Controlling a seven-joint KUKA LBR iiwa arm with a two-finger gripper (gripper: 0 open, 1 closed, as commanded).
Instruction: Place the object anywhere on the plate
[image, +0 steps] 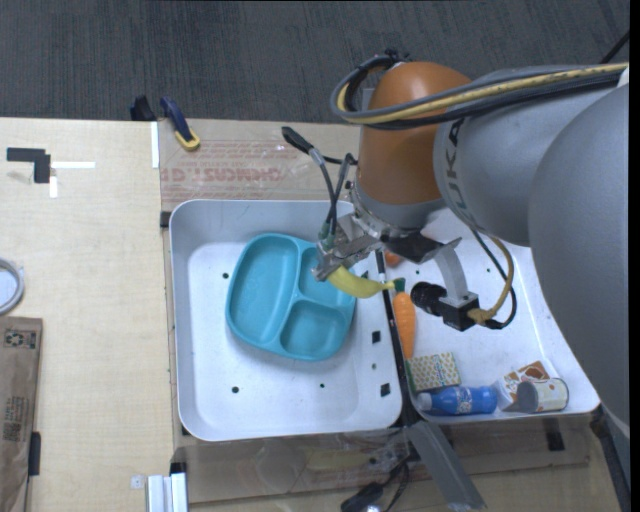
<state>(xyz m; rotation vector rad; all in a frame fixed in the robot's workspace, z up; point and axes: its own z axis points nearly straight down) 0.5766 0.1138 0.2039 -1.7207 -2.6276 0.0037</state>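
Observation:
A blue divided plate (285, 297) lies in the left white bin (200, 330). My gripper (334, 262) hangs over the plate's right rim, under the orange wrist band. A yellow banana (358, 285) sits between its fingers, its free end pointing right toward the wall between the bins. The banana hovers at the plate's upper right compartment, just above the rim.
The right bin (560, 350) holds an orange carrot (403, 318), a green sponge-like block (434, 372), a blue bottle (460, 401) and a small printed carton (532, 388). The arm's grey body covers the upper right. A black cable connector (447, 305) dangles over the right bin.

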